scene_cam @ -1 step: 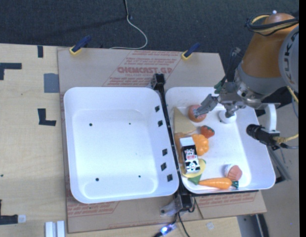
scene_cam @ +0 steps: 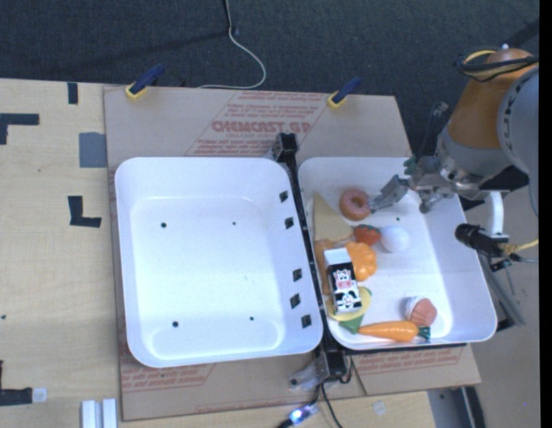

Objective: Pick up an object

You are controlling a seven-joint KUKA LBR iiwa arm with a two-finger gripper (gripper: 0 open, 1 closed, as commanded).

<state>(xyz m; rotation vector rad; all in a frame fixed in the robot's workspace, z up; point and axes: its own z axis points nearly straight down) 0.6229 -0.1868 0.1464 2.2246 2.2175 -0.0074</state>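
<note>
Gripper over right bin, nothing grasped.
Two-finger grey gripper [scene_cam: 404, 195] spread open above right white plastic bin [scene_cam: 454, 266], just beside brown ring-shaped doughnut [scene_cam: 354, 204].

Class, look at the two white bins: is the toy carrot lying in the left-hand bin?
No. The carrot lies at the near edge of the right-hand bin, beside the other toy foods.

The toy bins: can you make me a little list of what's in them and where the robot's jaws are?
left bin: no toys seen
right bin: toys along its left and near side
doughnut: far end
carrot: near edge
white ball: middle
milk carton: by the divider
gripper: over far end, right of doughnut, holding nothing visible
</note>
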